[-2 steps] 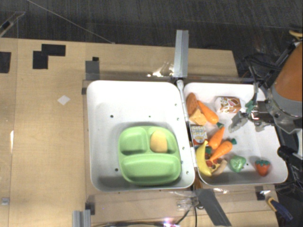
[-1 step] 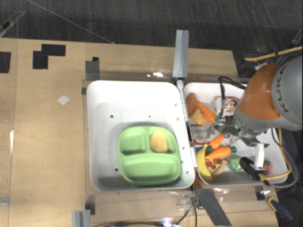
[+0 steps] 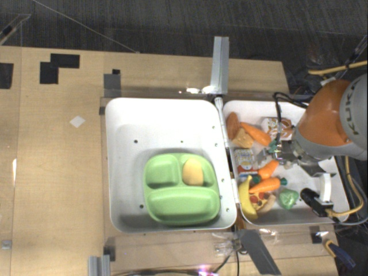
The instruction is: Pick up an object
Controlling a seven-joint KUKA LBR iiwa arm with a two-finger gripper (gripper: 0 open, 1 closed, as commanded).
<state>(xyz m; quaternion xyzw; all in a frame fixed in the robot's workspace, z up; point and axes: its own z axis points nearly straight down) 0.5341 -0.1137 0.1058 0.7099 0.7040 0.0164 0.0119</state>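
My gripper (image 3: 276, 152) is down in the right bin (image 3: 287, 109), among a pile of toy foods. Just below it lies a small orange carrot (image 3: 267, 168), close to or touching it. A second carrot (image 3: 265, 184) lies under that one. Up and to the left are a longer carrot (image 3: 253, 133) and a brown bread piece (image 3: 233, 125). A yellow banana (image 3: 245, 197), a pizza slice (image 3: 262, 200) and a green vegetable (image 3: 288, 198) sit along the near side. I see nothing lifted.
The left bin (image 3: 132, 125) holds a green divided plate (image 3: 167, 203) with a yellow lemon-like fruit (image 3: 193, 172) in its upper right compartment. A red-and-white packet (image 3: 246, 163) lies by the wall between the bins. The arm (image 3: 325, 122) covers the right bin's far right.
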